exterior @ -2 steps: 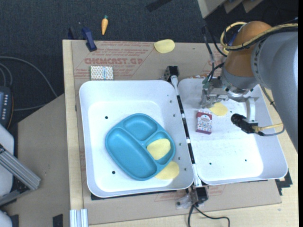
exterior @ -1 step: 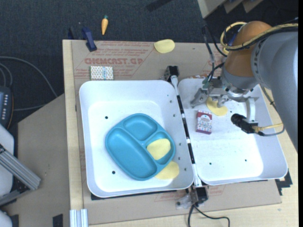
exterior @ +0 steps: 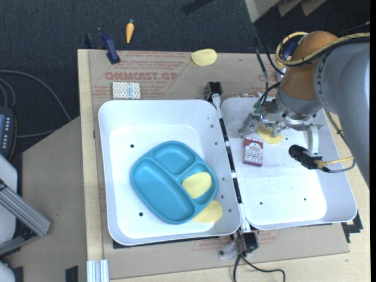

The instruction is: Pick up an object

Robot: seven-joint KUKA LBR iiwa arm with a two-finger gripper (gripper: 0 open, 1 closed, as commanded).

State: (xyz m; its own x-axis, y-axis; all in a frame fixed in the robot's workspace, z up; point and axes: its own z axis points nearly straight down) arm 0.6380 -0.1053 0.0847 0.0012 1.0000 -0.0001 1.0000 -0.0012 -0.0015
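Observation:
My gripper (exterior: 264,124) hangs low over the back left part of the right bin (exterior: 305,204). Just under it lies a flat yellow piece (exterior: 272,137), partly hidden by the gripper. A small red and white box (exterior: 254,153) lies a little in front of the gripper, near the bin's left wall. In the left bin (exterior: 117,128) sits a blue divided plate (exterior: 164,181) with a yellow piece (exterior: 198,184) in one compartment. Another yellow piece (exterior: 208,212) lies beside the plate's front right edge.
On the bench behind the bins are a yellow piece (exterior: 204,57), a patterned packet (exterior: 126,90) and a blue object (exterior: 110,49). A small carrot (exterior: 130,31) lies on the dark floor beyond. The arm covers the right bin's back right side.

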